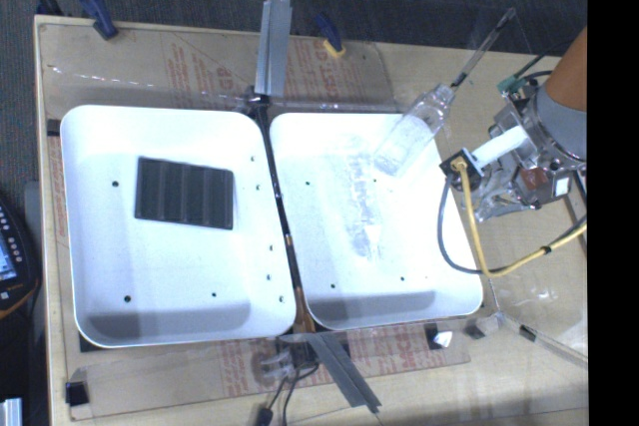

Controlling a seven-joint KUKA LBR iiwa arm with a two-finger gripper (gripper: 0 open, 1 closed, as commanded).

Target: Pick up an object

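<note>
Camera view: clear plastic bottle [407,141], tilted; right bin [329,304] rim

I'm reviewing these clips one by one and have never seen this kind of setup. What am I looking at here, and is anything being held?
One camera looks down at a slant on a bench with two shallow white bins. The left bin holds a dark ribbed rectangular pad. In the right bin, a clear plastic bottle leans on the far right corner, and something clear and crinkled, hard to identify, lies near the middle. The robot arm enters from the right; its hand, trailing a yellow cable, sits at the right bin's edge. I can't tell whether it holds anything.
</note>
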